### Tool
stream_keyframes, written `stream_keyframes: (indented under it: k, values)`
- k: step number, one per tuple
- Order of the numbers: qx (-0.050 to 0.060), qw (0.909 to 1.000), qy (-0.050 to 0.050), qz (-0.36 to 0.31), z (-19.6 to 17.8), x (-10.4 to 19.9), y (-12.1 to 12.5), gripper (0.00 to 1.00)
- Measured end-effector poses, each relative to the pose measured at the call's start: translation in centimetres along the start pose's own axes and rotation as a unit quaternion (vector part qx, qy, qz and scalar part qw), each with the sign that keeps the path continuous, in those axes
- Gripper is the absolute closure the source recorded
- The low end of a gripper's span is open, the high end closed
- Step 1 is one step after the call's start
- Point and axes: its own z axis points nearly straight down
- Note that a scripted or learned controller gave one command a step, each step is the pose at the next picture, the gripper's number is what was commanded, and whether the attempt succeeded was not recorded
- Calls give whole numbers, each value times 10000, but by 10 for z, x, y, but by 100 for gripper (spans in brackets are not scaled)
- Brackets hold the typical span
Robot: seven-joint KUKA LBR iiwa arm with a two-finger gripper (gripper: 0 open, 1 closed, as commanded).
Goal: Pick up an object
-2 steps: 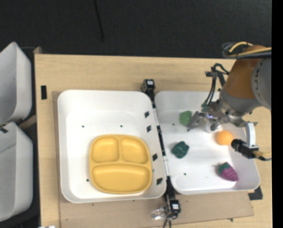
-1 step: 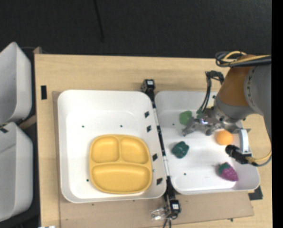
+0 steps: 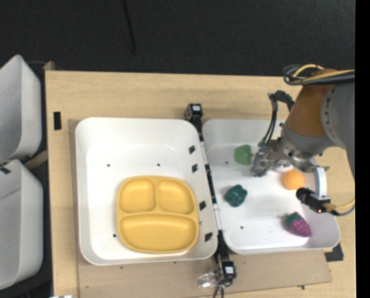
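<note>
The right bin (image 3: 234, 241) holds a light green object (image 3: 242, 154) near its back, a dark green object (image 3: 236, 195) in the middle, an orange ball (image 3: 293, 179) at the right and a purple grape bunch (image 3: 298, 225) near the front right corner. My gripper (image 3: 261, 164) hangs low in this bin, just right of the light green object and left of the orange ball. Nothing shows between its fingers.
The left bin (image 3: 98, 148) bears a yellow divided plate (image 3: 157, 215) in its front half. The grey arm with its orange band (image 3: 312, 113) and cables reaches over the right bin's back right part. A black clip (image 3: 193, 111) sits at the bins' back junction.
</note>
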Motion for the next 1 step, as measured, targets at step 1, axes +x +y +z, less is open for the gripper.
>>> stream_keyframes:
  k: [1]
  values:
    - [-42,10000,-11,-16,-58,-8,-1,100]
